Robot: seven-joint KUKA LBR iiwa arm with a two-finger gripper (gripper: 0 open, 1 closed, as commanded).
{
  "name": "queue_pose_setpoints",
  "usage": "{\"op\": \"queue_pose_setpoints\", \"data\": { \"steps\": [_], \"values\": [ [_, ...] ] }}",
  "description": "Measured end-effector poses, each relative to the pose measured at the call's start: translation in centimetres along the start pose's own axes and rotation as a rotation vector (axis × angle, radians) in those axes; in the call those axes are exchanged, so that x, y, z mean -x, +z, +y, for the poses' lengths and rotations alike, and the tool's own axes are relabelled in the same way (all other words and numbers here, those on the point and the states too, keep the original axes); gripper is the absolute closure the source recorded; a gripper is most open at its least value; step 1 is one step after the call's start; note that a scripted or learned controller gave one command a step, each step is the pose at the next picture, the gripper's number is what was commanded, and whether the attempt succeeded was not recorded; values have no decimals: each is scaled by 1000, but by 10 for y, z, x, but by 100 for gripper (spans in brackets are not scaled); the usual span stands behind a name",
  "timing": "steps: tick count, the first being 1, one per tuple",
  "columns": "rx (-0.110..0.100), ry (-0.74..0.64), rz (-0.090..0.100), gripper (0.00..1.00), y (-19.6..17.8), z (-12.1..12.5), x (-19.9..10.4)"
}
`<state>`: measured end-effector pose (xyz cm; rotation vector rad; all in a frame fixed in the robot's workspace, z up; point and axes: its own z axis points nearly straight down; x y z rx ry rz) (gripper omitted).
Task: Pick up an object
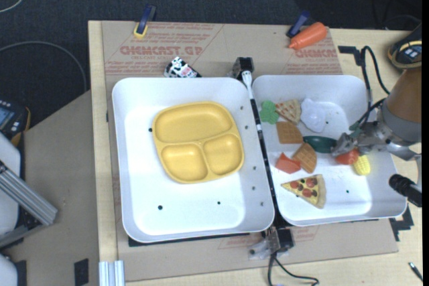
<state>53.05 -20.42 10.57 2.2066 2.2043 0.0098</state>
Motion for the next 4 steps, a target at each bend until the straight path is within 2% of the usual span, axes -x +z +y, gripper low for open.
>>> {"op": "queue_pose_setpoints", "data": {
  "steps": [1,2,3,4],
  "values": [
    [-14,0,7,100,-59,-2,9],
    [-12,-2,7,100,-113,1,11],
    [-15,-8,11,100,-120,25,-44],
    [-23,-7,14,100,-112,33,-101]
  ]
}}
